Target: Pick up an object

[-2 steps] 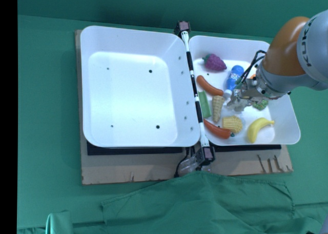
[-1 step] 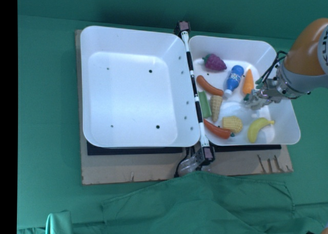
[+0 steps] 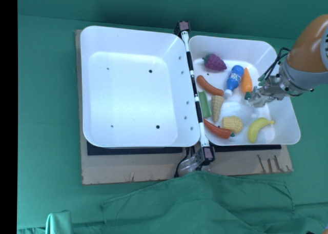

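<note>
reaching in from the right, the gripper [image 3: 254, 96] hovers beside the carrot [image 3: 246, 80], fingers' state unclear.

Green cloth [image 3: 46, 99] drapes the bench — brown cardboard [image 3: 128, 169] beneath 2 bins.

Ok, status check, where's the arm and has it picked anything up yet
End effector low in the right bin, nothing seen held. Nearest: carrot, blue bottle, banana. Toys crowded close around it.

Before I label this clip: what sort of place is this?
Likely a robot grasping test bench: two white bins on green cloth, toy food such as a banana, and an arm's gripper.
</note>
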`<state>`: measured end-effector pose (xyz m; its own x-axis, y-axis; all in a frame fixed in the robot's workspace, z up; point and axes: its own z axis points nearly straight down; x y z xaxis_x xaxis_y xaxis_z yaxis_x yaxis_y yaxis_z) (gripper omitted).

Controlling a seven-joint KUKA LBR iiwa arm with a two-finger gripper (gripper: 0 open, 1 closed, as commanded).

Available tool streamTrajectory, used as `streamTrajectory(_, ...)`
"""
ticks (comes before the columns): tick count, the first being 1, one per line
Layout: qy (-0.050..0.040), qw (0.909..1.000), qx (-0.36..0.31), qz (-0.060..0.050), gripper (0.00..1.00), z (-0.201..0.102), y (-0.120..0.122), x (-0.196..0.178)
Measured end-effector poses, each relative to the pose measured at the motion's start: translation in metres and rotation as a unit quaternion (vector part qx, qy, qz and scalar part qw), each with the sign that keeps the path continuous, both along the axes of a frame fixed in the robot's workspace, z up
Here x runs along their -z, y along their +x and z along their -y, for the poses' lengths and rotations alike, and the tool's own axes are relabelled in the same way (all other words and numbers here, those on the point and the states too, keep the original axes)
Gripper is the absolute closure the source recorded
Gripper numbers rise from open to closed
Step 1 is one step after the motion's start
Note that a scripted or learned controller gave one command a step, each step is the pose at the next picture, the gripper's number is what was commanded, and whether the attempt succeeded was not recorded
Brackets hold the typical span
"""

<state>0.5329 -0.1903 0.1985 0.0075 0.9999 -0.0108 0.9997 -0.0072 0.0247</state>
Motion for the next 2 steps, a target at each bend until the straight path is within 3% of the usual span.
streamTrajectory(1,0.0007,1.0,-0.001,0.0,1.0,-0.001,-0.041,0.012)
streamTrajectory(2,0.0016,1.0,-0.004,-0.004,1.0,-0.003,0.015,-0.081)
